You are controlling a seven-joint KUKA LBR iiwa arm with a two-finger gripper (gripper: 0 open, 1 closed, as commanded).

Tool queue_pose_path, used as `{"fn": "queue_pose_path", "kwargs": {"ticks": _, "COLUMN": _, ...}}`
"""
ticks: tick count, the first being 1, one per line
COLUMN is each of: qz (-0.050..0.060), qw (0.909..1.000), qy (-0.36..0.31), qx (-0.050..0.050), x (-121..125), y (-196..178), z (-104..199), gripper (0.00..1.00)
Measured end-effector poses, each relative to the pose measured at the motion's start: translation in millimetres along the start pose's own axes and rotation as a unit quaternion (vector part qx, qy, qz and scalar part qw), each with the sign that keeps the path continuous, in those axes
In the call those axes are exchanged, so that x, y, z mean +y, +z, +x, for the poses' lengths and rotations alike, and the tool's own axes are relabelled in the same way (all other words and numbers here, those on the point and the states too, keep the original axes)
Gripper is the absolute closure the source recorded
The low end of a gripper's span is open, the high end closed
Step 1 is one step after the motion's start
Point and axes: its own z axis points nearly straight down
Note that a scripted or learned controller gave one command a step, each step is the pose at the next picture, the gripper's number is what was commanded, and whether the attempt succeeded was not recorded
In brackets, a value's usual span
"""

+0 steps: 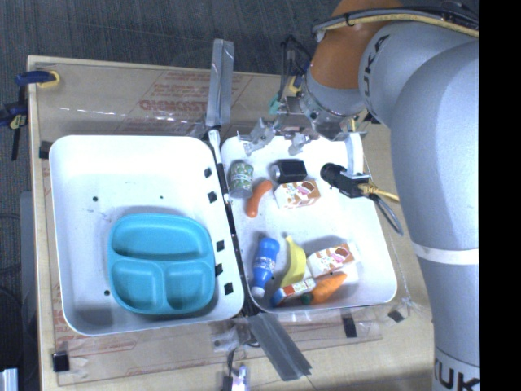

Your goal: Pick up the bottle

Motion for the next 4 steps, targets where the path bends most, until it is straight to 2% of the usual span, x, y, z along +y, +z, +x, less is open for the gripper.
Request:
{"fn": "queue_pose_path", "kwargs": {"ticks": 1, "qz": 0.001, "qw": 0.9761, "qy": 0.217, "qx": 0.0, "x": -60.9, "y": 84.1, "z": 3.9, "gripper": 0.0}}
{"fn": "queue_pose_path", "kwargs": {"ticks": 2, "qz": 0.0, "qw": 0.9782, "qy": 0.208, "qx": 0.001, "x": -135.5, "y": 129.5, "z": -22.3, "gripper": 0.0}}
{"fn": "queue_pose_path", "kwargs": {"ticks": 3, "qz": 0.0, "qw": 0.9787, "qy": 0.205, "qx": 0.0, "x": -135.5, "y": 120.1, "z": -22.4, "gripper": 1.0}}
{"fn": "queue_pose_path", "kwargs": {"ticks": 4, "qz": -0.001, "qw": 0.9588, "qy": 0.284, "qx": 0.001, "x": -136.1, "y": 29.2, "z": 28.6, "gripper": 1.0}}
